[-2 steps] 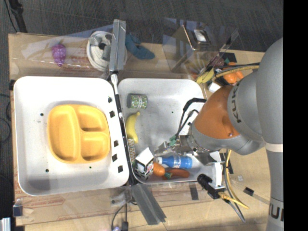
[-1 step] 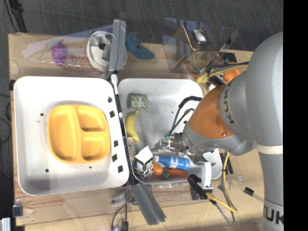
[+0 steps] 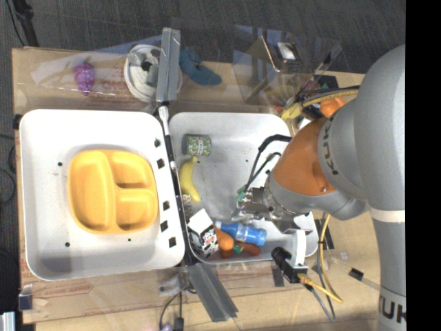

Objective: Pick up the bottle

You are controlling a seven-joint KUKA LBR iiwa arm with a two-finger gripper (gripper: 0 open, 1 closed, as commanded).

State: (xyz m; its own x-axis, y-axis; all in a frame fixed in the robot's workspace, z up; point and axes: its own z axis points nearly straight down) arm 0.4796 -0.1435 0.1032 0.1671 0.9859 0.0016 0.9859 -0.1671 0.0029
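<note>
Take the right-hand bin (image 3: 227, 126) as your landmark; you'll find the bottle (image 3: 246, 234), blue with a paler cap end, lying on its side along that bin's near wall, pointing roughly left to right; an orange piece (image 3: 225, 241) touches its left end, and a small white carton with dark print (image 3: 202, 230) sits just beyond that in the bin's near-left corner; a reddish-brown item (image 3: 247, 249) lies just beneath the bottle against the near wall. You can see the gripper (image 3: 256, 203) lowered inside the same bin, just above the bottle on the far side of it and close to touching; how its fingers stand you cannot tell from here, since the wrist and cables cover them, and nothing shows the bottle lifted or gripped. A banana (image 3: 188, 180) lies along the bin's left wall, with a small green-labelled can (image 3: 197, 145) just beyond it toward the far-left corner. To the left of this bin, you have the other bin (image 3: 41, 185) with a yellow divided tray (image 3: 114, 189) resting in its middle.
</note>
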